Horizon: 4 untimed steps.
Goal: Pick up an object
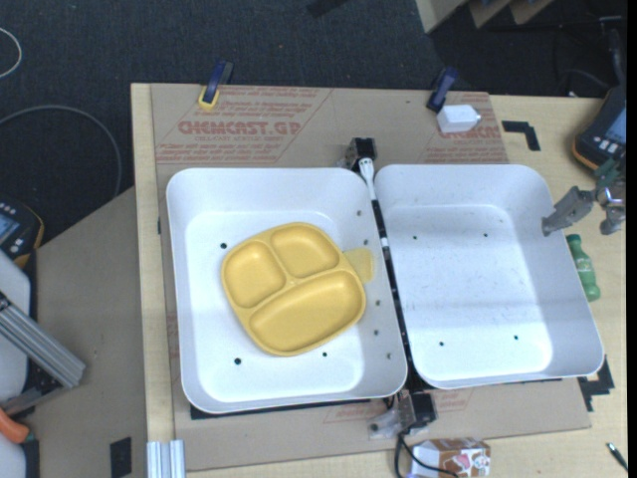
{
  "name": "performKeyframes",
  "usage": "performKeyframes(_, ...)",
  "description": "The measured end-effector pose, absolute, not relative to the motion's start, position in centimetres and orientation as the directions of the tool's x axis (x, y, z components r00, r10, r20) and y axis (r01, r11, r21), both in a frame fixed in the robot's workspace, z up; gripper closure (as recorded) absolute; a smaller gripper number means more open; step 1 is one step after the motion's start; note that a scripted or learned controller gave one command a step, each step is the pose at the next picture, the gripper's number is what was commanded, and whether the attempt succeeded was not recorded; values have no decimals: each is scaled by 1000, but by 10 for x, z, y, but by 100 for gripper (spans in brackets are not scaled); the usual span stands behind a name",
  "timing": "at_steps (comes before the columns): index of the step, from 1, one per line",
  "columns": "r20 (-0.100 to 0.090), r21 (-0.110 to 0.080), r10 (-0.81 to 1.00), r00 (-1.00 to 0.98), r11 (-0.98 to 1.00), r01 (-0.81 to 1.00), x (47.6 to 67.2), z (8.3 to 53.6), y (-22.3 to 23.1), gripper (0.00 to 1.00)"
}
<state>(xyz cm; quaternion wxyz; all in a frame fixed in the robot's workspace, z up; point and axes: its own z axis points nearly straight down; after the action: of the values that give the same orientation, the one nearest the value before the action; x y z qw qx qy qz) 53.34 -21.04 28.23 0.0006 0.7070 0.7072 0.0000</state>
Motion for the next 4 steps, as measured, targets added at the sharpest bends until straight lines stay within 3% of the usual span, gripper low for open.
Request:
performKeyframes(1, -2, 20, 1000, -10, 10, 1000, 523, 423, -128, 0)
performKeyframes(2, -1, 18, 1000, -5, 5, 1000, 479, 537, -88, 0)
performKeyframes(3, -3, 7, 1000, -1, 1, 1000, 480, 540, -90, 100)
performKeyframes(4, 2, -14, 1000, 1, 0, 1000, 478, 413, -77, 100)
